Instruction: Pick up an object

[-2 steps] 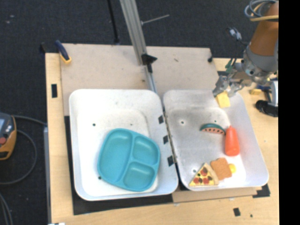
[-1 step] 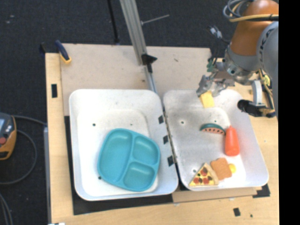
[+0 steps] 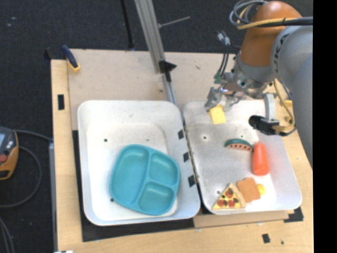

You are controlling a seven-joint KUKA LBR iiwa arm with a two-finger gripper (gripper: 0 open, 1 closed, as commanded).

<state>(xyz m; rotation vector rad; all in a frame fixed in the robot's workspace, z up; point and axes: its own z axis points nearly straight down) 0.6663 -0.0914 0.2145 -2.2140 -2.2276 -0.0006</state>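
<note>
The right bin (image 3: 279, 194) has bare floor in its middle and left; its things crowd the right and near edges. A yellow block (image 3: 217, 115) sits between the fingers of the gripper (image 3: 218, 105) at the bin's far left corner, narrowly clamped. To the right lie a watermelon slice (image 3: 240, 144), an orange carrot (image 3: 260, 158), a pizza slice (image 3: 228, 199) and a piece of toast (image 3: 249, 189). The left bin (image 3: 95, 120) holds a blue divided plate (image 3: 145, 179). A metal post (image 3: 150, 28) slants across the tan bench (image 3: 105, 73).
</note>
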